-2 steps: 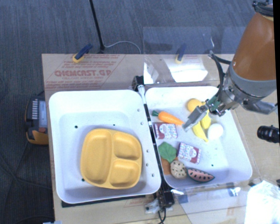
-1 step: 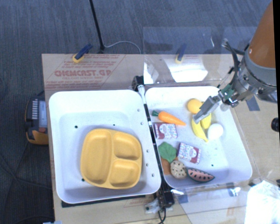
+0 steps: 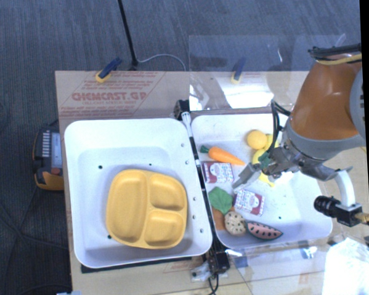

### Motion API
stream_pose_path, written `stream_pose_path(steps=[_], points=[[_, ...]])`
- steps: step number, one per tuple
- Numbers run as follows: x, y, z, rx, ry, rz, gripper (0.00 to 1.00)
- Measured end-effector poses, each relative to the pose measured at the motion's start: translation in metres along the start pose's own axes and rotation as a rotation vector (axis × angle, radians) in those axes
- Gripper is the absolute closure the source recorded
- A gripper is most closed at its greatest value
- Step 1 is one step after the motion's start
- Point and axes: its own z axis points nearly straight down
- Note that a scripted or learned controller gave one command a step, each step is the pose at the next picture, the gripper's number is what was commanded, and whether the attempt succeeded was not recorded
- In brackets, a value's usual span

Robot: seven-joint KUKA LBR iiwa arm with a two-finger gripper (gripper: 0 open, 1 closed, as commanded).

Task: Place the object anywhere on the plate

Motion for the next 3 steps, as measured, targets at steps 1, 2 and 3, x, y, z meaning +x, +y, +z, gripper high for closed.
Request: stream_pose_path(steps=[1, 2, 3], points=[[0.033, 0.01, -0.016, -0.012, -0.005, -0.203, 0.0], [0.011, 0.004, -0.052, -0.014, -0.005, -0.073, 0.0], [-0.004, -0.001, 0.044, 0.001, 0.001, -0.035, 0.0]])
